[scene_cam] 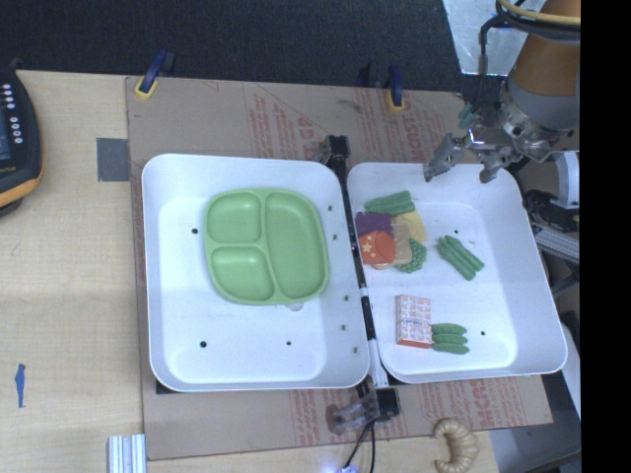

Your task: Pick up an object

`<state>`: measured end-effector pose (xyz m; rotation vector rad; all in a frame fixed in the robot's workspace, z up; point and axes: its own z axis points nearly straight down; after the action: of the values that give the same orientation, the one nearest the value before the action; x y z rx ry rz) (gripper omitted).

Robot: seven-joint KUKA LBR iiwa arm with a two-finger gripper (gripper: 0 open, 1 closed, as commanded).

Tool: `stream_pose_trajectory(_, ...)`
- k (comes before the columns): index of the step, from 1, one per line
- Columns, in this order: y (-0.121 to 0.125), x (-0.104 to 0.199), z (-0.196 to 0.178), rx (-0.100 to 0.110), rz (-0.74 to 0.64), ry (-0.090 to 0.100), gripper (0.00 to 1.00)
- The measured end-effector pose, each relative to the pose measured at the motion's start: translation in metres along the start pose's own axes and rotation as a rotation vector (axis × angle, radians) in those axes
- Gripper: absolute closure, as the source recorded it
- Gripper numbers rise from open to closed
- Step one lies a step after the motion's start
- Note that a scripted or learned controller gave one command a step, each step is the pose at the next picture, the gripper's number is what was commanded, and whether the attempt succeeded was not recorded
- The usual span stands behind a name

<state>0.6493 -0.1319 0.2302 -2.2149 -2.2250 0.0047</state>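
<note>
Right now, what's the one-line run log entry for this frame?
phase: approach | end effector: open, above right bin's far rim, holding nothing | nearest: green bean pods | green divided plate: left bin

Right bin (523, 264): open floor along its right side and near edge. A heap of toy foods (392, 236) crowds the left wall; green pods (459, 256) lie mid-floor, and a box (413, 320) with more pods (450, 338) lies near the front. Left bin (168, 294): a green divided plate (266, 246) fills its centre, with bare margins around it.
</note>
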Motion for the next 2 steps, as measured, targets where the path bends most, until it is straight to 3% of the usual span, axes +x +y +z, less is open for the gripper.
stream_pose_trajectory(1,0.006,0.038,0.081,0.007,-0.005,0.002,0.0)
stream_pose_trajectory(2,0.006,-0.041,0.111,0.0,0.007,-0.002,0.0)
